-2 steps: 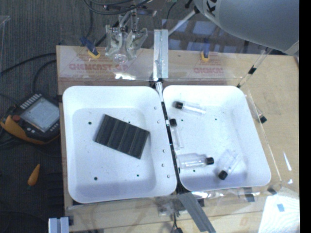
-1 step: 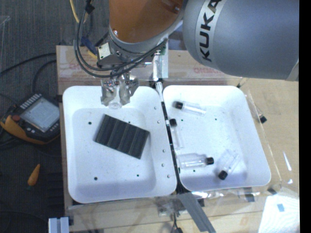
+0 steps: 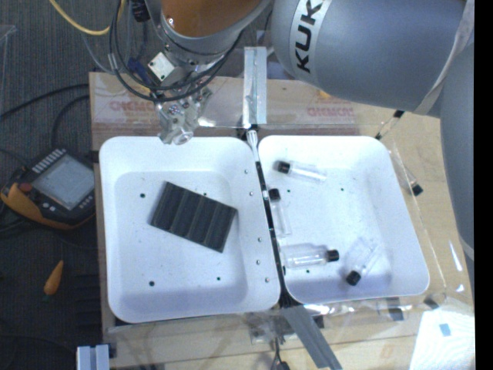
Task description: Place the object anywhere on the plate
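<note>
End effector above the left bin's far rim

End effector [image 3: 179,126] hangs over the far edge of the left bin [image 3: 123,284], its metal tip blurred, so its grip state cannot be told; nothing shows between its parts. Just below it in that bin lies a dark ridged plate [image 3: 192,216], flat and tilted at an angle. The right bin [image 3: 400,206], touching the left one along the middle seam, holds four clear vials with black caps: one [image 3: 299,171] near the far side, one [image 3: 276,210] along the seam, one [image 3: 310,256] and one [image 3: 360,264] toward the near side. A handheld pendant [image 3: 54,187] rests left of the counter [image 3: 339,114].
</note>
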Robot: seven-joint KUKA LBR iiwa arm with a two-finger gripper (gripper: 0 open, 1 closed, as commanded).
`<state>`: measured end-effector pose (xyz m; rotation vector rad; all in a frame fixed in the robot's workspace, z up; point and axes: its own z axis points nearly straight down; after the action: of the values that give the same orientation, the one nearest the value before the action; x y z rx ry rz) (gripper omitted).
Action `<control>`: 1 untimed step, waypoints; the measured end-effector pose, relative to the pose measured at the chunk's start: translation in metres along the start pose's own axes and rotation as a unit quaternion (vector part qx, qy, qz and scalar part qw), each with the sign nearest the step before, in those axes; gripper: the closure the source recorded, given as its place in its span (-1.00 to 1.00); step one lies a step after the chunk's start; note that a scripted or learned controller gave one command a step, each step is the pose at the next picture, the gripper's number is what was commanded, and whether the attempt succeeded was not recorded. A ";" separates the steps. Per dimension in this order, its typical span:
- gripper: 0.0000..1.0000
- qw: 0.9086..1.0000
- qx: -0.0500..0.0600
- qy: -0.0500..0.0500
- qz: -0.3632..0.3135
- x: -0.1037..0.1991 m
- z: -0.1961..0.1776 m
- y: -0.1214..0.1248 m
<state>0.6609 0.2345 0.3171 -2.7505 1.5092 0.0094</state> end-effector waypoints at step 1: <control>1.00 0.977 0.001 0.000 -0.213 0.004 -0.096 -0.007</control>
<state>0.6687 0.2344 0.4127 -3.0066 0.8867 0.0080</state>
